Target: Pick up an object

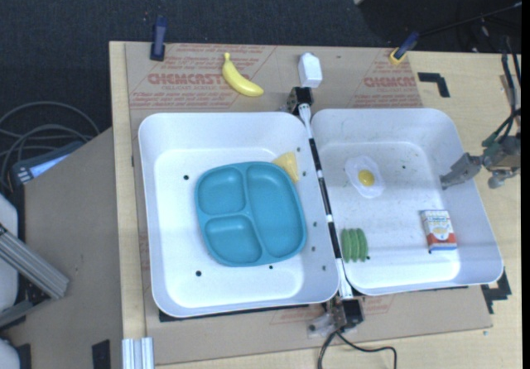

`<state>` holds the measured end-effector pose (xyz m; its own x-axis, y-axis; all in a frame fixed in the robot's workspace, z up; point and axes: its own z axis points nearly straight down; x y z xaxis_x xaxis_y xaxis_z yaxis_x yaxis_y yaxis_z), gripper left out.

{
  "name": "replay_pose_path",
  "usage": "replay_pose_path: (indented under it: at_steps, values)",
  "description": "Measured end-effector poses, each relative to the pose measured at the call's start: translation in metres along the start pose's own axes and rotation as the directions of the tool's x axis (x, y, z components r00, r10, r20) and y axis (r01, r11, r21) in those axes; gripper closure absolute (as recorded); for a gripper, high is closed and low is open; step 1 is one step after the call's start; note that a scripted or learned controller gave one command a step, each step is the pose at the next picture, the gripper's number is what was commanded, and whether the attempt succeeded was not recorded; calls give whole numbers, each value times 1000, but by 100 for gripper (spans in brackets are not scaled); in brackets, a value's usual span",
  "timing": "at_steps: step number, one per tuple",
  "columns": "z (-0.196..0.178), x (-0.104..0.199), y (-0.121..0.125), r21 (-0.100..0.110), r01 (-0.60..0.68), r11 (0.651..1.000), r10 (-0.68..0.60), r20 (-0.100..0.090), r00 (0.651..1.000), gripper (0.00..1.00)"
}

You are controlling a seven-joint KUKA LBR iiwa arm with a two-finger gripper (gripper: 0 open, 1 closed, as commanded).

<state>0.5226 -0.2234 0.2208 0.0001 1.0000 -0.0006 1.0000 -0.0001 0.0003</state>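
The hand (460, 169) sits at the far right rim of the right bin (464, 272), its grey fingertip reaching just over the bin's edge. Whether it is spread or closed cannot be told at this angle, and nothing is seen between its tips. Judged from this, no object is lifted; the pick is not yet done.

All places below are given relative to the right bin. Inside it, nearest the hand, a small carton (437, 231) lies on the floor near the right wall, below the hand. A fried-egg toy (364, 175) lies near the middle, toward the left wall. A green ridged item (355, 245) lies in the lower left corner, close to the wall.

Left of the right bin stands the left bin (166, 194), which holds a blue divided tray (248, 212) and a yellow wedge (286, 164) just beside the tray's upper right corner. A banana (240, 78) lies on the bench (137, 86), up and to the left.

Remaining, as judged: reach, descent, closure, lift.
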Motion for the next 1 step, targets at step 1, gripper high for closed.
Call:
replay_pose_path:
  at_steps: [1]
  values:
    - [106, 91, 45, 2, 1, 1000, -1, -2, 1000, 0]
